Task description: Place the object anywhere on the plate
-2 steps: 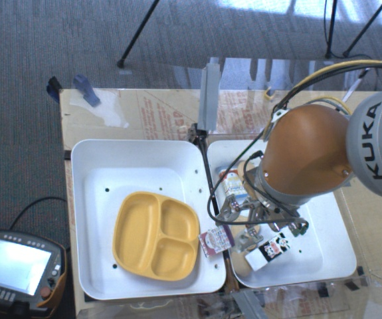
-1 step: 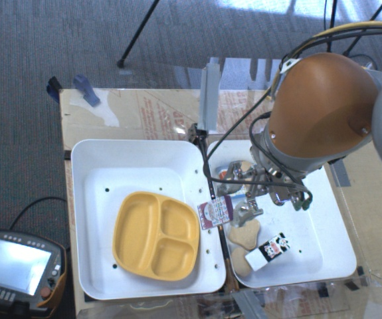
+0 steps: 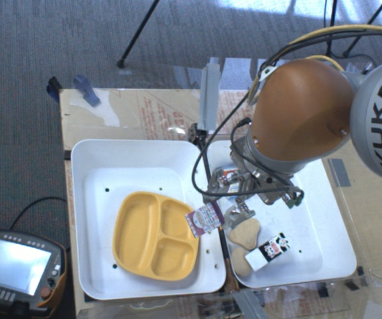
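"KU" on the arm (image 3: 377,121)

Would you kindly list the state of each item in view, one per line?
Yellow plate: lying flat in left bin, compartments bare.
Packet: overlapping plate's right rim.
Tan piece: lying in right bin.
Small carton: on its side.
Gripper: above the bins' divide.

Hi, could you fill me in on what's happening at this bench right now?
A KUKA arm reaches in from the right over two white bins. Its gripper hangs low over the right bin, near the divide between the bins. A small purple-and-white packet sits right at the right-hand rim of the yellow divided plate in the left bin. Whether the gripper has hold of it I cannot tell. A tan piece and a small black-and-white carton lie in the right bin.
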Motion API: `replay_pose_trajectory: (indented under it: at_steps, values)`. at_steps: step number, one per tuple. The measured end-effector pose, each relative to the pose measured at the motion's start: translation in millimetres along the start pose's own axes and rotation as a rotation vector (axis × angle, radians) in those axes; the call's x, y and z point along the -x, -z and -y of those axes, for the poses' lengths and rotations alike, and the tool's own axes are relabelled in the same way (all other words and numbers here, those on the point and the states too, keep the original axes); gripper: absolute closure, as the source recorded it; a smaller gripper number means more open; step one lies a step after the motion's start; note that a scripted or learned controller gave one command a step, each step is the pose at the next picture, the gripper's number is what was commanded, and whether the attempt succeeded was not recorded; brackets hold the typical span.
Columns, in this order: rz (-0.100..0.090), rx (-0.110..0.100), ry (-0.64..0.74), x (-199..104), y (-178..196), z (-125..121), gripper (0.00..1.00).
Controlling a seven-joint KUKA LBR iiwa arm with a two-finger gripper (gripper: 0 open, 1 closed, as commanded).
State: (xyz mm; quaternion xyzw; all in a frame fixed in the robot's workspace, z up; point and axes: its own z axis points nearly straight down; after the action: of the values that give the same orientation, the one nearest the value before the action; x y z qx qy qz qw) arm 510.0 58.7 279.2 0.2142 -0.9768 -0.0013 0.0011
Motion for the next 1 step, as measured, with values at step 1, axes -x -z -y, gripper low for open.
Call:
replay_pose_trajectory:
  at_steps: [1]
  values:
    - [0.003, 0.0, 0.488, 30.9, -9.4, -32.9, 1.0]
